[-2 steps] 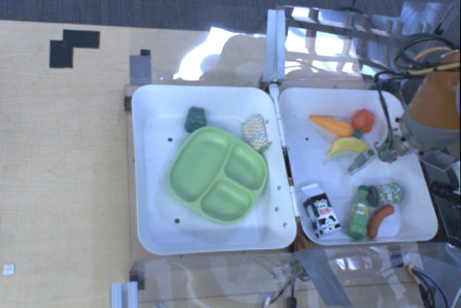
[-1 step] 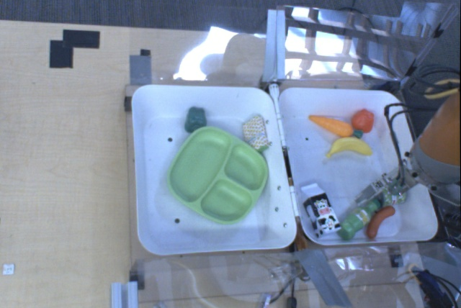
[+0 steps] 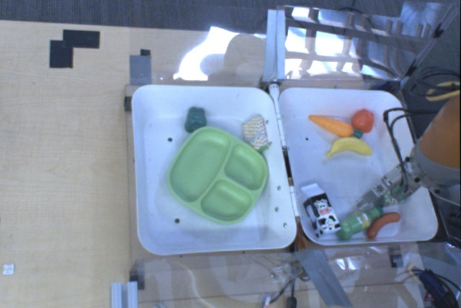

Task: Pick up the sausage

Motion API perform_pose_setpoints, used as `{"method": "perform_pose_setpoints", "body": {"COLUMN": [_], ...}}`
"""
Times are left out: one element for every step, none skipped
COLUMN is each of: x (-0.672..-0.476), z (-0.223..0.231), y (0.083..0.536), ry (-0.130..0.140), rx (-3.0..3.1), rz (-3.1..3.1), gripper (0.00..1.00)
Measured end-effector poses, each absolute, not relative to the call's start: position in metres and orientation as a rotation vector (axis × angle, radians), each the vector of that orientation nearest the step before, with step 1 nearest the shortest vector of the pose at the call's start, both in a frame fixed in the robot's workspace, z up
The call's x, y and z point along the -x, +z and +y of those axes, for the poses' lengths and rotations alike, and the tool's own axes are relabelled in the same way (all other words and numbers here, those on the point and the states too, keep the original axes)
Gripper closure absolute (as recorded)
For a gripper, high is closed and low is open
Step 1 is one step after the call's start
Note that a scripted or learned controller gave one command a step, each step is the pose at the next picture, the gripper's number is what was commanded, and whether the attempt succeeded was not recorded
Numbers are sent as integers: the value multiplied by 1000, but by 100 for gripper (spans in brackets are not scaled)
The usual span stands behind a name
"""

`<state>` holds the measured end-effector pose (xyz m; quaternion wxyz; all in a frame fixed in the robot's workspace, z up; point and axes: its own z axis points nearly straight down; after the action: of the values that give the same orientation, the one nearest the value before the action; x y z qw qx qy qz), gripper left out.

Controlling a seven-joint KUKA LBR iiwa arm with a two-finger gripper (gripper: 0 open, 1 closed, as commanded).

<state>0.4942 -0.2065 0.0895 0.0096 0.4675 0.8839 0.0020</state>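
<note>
The sausage is a short reddish-brown link lying in the front right corner of the right bin. A green bottle lies right beside it on its left. My gripper hangs just above and slightly behind these two, coming in from the right under the orange-banded wrist. Nothing shows between its tips and the sausage rests on the bin floor.
The right bin also holds a carrot, a tomato, a banana and a small milk carton. In the left bin lie a green divided plate, a dark green object and a patterned piece.
</note>
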Motion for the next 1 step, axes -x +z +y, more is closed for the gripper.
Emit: {"method": "perform_pose_setpoints", "body": {"x": [-494], "z": [-207], "y": [89], "ry": [6], "rx": [-1461], "rz": [2760], "gripper": [0]}}
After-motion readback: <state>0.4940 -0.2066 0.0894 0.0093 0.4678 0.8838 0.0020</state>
